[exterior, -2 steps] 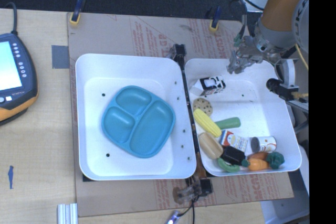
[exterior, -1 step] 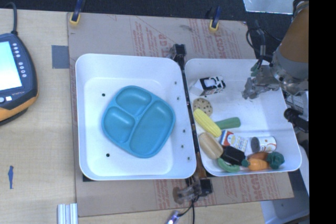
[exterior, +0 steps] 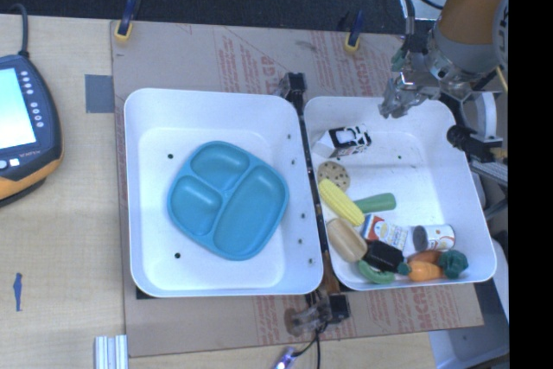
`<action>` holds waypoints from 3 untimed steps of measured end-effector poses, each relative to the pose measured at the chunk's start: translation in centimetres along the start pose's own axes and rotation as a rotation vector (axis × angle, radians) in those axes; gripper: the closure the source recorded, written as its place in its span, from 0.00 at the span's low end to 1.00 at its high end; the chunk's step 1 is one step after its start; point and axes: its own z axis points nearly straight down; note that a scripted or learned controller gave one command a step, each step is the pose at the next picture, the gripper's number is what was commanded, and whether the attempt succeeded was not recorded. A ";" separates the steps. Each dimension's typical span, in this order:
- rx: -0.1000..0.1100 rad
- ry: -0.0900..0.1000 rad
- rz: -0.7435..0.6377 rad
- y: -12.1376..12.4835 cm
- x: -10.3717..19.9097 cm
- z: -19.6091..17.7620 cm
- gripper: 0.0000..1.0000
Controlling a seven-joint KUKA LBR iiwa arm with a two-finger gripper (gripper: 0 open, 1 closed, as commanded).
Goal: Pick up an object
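Cow figure (exterior: 349, 139) is lying in the right bin (exterior: 432, 153), near its back wall; we are hovering the gripper (exterior: 398, 102) over that wall. We cannot tell its opening. We are judging a centred, vertical descent best.

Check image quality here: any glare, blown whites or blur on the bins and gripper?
Camera view: the white bins' walls are near blown out; soft shadow under the blue tray; toys sharp enough to tell apart; the gripper is soft and shaded.
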 end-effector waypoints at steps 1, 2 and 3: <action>0.002 0.000 -0.003 0.0 -0.1 -1.0 1.00; 0.002 -0.001 -0.004 0.0 -0.1 -1.0 0.00; 0.003 -0.002 0.000 -7.6 -4.2 6.5 0.00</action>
